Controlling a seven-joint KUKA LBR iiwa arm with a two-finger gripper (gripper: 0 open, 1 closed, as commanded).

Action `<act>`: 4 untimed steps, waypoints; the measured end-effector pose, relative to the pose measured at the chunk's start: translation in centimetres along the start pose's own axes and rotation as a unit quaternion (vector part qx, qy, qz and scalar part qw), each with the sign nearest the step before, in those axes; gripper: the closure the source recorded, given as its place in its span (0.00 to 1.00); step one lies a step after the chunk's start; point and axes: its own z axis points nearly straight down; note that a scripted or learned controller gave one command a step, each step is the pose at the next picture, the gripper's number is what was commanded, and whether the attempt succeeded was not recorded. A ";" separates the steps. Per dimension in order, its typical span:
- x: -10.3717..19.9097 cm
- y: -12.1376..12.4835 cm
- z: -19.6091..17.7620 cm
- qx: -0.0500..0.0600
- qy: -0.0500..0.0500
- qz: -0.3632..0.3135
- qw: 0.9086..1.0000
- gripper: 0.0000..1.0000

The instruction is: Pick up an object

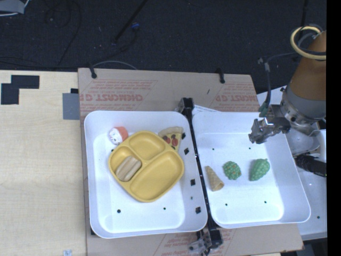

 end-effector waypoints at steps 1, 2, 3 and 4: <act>5.5 0.9 2.0 0.003 0.001 -0.002 1.000 1.00; 11.6 2.1 3.2 0.003 0.001 -0.002 1.000 1.00; 17.2 3.7 4.7 0.003 0.001 -0.002 1.000 1.00; 22.3 4.6 5.7 0.003 0.000 -0.001 1.000 1.00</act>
